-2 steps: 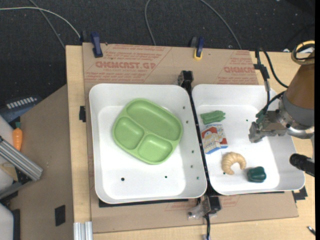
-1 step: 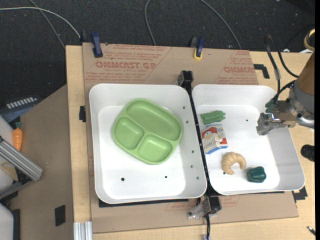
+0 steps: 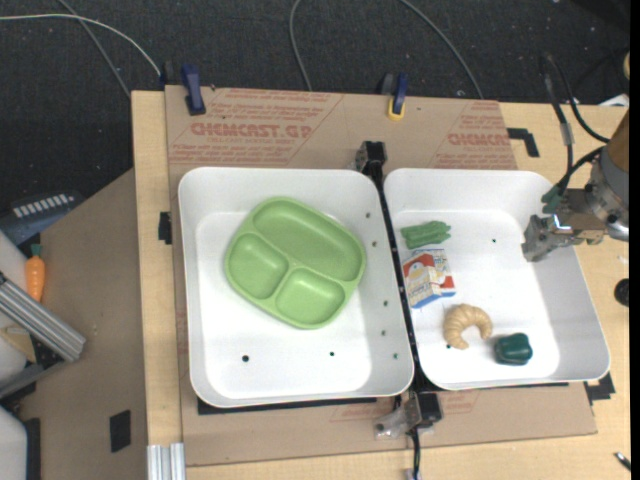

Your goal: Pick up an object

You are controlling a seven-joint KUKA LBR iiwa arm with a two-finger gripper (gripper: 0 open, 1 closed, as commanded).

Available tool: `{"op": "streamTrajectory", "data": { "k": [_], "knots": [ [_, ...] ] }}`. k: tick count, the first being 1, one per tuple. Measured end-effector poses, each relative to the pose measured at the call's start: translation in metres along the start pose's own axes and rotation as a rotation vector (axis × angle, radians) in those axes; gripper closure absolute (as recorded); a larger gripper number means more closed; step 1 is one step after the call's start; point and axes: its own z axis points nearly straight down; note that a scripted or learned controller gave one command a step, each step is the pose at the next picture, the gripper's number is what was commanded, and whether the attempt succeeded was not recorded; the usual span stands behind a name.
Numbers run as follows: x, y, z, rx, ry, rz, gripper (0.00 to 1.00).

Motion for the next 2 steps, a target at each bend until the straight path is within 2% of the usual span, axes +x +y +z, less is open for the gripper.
{"op": "streamTrajectory", "data": {
  "k": [1, 2],
  "knots": [
    [0.056, 0.018, 0.014, 0.004, 0.002, -0.004, 1.0],
    [0.096, 0.032, 0.015, 0.003, 0.002, -0.003, 1.0]
  ]
}}
